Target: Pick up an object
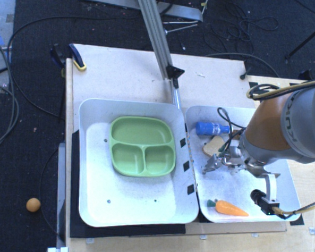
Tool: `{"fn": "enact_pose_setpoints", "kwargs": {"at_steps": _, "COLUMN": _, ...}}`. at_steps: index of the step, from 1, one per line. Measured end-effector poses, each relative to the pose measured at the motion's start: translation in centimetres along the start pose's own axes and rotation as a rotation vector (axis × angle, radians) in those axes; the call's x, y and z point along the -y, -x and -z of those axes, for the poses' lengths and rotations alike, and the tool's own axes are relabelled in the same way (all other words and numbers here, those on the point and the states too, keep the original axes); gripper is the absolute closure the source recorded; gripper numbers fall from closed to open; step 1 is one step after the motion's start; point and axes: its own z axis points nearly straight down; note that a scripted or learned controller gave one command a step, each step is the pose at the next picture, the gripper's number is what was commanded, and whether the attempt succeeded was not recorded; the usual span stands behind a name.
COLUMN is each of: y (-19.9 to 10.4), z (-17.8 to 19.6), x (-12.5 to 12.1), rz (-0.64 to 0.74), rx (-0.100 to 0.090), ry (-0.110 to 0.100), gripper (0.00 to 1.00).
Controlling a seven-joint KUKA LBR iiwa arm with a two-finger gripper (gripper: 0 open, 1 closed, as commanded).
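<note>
Candidate objs sit in the right bin (295, 184): a blue bottle (209, 128) lying on its side near the bin's far edge, a tan flat piece (215, 146) just below it, touching or nearly so, and an orange carrot toy (230, 208) w/ green tip lying along the near edge, well apart from the other two.

The gripper (214, 164) is low over the middle of the right bin, just beside the tan piece on its near side; its thin metal fingers (210, 166) point toward the bins' divider. Nothing is seen between them; whether they're wide or narrow can't be told at this angle. The grey arm (301, 123) w/ orange band (266, 124) comes in from the right, covering part of the bin's far right corner; black cables loop by the wrist.

Left bin (89, 198) holds a green 3-compartment plate (143, 146), flat, toward the far half. Both bins rest on a pale bench (123, 73). A slanted metal pole (157, 37) crosses above the bench. On the dark floor at left, a small orange ball (33, 204).
</note>
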Motion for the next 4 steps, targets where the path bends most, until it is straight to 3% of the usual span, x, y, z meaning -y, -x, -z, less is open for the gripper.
{"fn": "enact_pose_setpoints", "kwargs": {"at_steps": 1, "y": 0.1, "z": 1.2, "x": -0.1, "rz": -0.001, "rx": 0.003, "ry": 0.005, "gripper": 1.00}}
{"fn": "enact_pose_setpoints", "kwargs": {"at_steps": 3, "y": 1.1, "z": 12.2, "x": -0.6, "rz": 0.003, "rx": 0.000, "ry": 0.003, "gripper": 1.00}}
{"fn": "enact_pose_setpoints", "kwargs": {"at_steps": 4, "y": -3.3, "z": 12.1, "x": -0.7, "rz": 0.008, "rx": -0.003, "ry": -0.002, "gripper": 1.00}}
